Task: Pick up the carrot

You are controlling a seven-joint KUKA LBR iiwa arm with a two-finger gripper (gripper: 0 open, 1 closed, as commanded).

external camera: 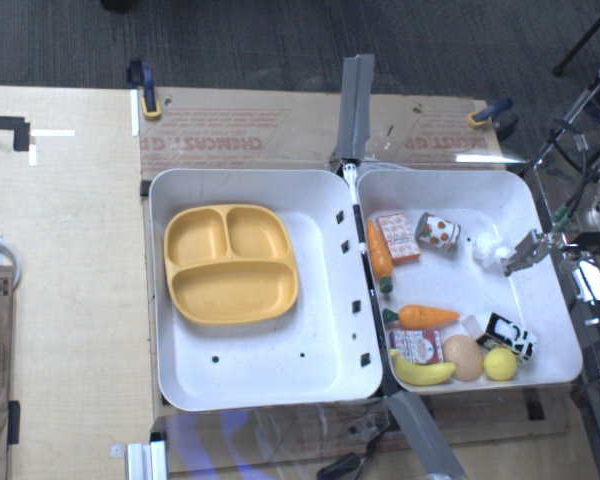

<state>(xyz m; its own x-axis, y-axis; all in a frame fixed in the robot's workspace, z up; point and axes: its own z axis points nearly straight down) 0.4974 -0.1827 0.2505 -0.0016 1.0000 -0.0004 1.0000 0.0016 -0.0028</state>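
Lying at eight o'clock from the tool [525, 253], the carrot [427, 317] runs three-to-nine; grip state unclear.

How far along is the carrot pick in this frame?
Nothing looks done yet. Both carrots, one along the right bin's left wall and one lower down, lie untouched. The gripper is over the bin's right side, apart from both. Approaching, grasping and lifting remain.

Matt yellow plastic plate [230, 265], smooth white plastic bins [180, 368], pale wooden bench [60, 268]
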